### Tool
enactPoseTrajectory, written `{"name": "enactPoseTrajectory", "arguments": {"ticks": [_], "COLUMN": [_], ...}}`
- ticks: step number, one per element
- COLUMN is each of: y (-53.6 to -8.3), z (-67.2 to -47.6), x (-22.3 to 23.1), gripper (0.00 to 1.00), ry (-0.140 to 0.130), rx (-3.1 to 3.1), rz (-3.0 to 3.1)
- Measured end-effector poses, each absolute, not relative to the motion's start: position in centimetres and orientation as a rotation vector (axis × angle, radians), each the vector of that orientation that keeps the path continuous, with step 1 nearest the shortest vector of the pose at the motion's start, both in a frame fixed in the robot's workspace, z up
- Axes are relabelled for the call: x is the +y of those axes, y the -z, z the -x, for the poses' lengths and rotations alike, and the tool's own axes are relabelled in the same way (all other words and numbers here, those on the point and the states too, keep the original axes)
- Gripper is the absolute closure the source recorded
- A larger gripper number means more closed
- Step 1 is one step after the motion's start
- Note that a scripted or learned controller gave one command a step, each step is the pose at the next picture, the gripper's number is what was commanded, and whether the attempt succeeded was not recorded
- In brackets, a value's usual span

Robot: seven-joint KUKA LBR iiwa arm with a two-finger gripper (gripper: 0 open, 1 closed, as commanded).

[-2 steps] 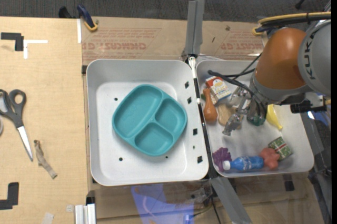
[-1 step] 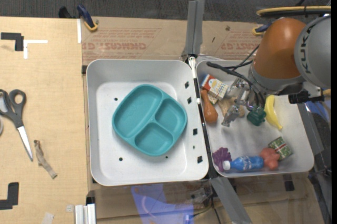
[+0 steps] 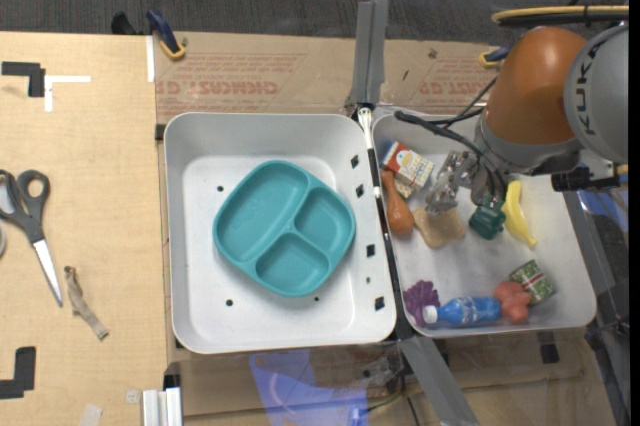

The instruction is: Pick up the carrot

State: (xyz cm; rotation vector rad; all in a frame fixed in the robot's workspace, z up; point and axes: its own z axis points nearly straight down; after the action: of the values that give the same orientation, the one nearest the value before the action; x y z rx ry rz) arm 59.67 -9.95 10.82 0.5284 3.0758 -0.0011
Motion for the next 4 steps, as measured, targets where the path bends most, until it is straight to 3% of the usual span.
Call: {"name": "enactPoseTrajectory", "arguments": {"ticks": [1, 2, 3, 4], "y": [-26.6, -26.1, -42.1, -42.2], "z": [-56.5, -58.4, -58.7, -65.4], "x": [-9.0, -16.3, -18.8, -22.2], "gripper": [1.00, 1.00, 1.00, 1.00], "ry": [0.000, 0.001, 0.002, 0.002], "rx": [3.085, 2.977, 2.783, 2.914], "rz": [-0.571, -0.994, -1.451, -1.165]}}
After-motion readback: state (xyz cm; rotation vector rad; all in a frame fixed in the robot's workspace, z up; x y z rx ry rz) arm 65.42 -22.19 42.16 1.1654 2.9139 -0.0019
